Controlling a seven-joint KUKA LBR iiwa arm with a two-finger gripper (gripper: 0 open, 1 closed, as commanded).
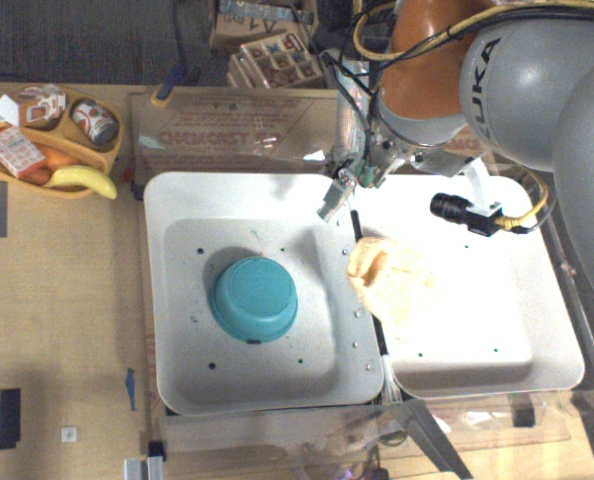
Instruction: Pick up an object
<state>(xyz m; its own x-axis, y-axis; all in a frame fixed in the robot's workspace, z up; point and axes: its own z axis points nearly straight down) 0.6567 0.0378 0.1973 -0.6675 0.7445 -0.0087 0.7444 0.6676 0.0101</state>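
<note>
Gripper hangs over the bins' shared rim, grip unreadable from here, with the pale yellow crumpled cloth just toward five o'clock.

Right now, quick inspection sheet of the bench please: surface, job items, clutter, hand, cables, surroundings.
Surface: two white bins side by side, left bin, right bin.
Job's things: teal bowl upside down in left bin; yellowish cloth in right bin, against the shared wall.
Clutter: nothing seen in the bins.
Hand: hand above the bins' far shared edge, holding nothing seen.
Cables: yellow cable looped along the arm.
Surroundings: tray of toy food with banana, far left.
</note>
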